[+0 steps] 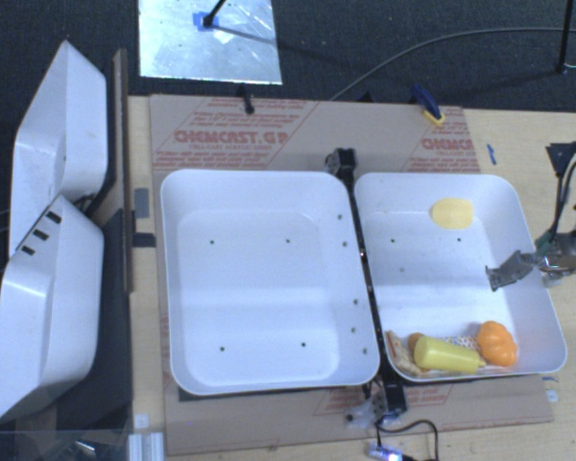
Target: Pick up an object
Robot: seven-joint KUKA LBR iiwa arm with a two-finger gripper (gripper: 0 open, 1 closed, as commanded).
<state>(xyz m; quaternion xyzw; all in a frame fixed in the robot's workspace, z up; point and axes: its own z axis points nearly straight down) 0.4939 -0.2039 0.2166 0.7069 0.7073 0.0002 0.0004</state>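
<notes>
Several objects lie in the right bin. A pale yellow round piece rests near its far wall. Along the near wall sit a yellow cylinder-like object, an orange fruit, a small brown item and a tan cracker-like piece. My gripper reaches in from the right edge, over the right side of this bin. It sits between the pale yellow piece and the orange fruit and is apart from both. Nothing shows in its grasp.
The left bin adjoins the right one along a black centre clamp. Both stand on a cardboard sheet. White covers lie off the bench at the left. Cables run along the far right.
</notes>
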